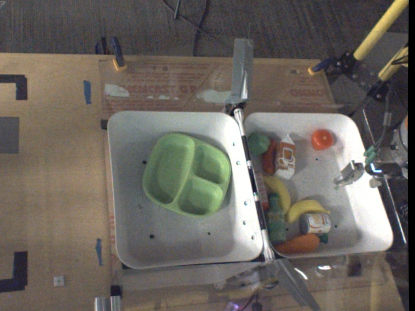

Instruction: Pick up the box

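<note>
The box (285, 157) is a small white and orange carton lying in the upper left part of the right bin (363, 235). It rests between a red pepper (269, 161) on its left and bare bin floor on its right. My gripper (349, 173) hangs over the right side of this bin, level with the box's lower end and well to its right. Nothing is held in it.
Around the box lie a green vegetable (258, 142), a tomato (322, 138), two bananas (307, 207), a green bottle (276, 219), a can (316, 223) and a carrot (298, 243). The left bin (130, 238) holds a green divided plate (188, 173).
</note>
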Action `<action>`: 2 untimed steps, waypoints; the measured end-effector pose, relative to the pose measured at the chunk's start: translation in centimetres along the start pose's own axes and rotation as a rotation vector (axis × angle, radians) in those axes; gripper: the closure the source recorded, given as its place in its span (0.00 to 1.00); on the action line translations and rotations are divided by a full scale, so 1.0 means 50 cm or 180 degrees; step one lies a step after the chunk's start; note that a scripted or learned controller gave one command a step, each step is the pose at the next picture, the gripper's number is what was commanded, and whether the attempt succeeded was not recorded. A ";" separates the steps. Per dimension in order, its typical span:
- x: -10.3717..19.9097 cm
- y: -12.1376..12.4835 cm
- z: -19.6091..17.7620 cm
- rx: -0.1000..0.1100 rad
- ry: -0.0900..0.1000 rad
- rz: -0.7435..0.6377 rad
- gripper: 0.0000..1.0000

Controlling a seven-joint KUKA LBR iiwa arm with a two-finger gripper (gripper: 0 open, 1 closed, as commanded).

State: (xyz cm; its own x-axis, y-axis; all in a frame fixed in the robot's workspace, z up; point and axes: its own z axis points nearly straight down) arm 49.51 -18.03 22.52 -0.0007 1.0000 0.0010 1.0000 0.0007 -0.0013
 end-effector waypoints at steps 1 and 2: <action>0.000 0.000 0.000 0.0000 0.0000 0.0000 0.00; 0.008 0.018 0.064 0.0000 0.0000 -0.0157 0.00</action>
State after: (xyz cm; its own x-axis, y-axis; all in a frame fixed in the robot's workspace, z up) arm 50.43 -17.60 19.33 -0.0502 0.9987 0.0011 0.9987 0.0502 -0.0013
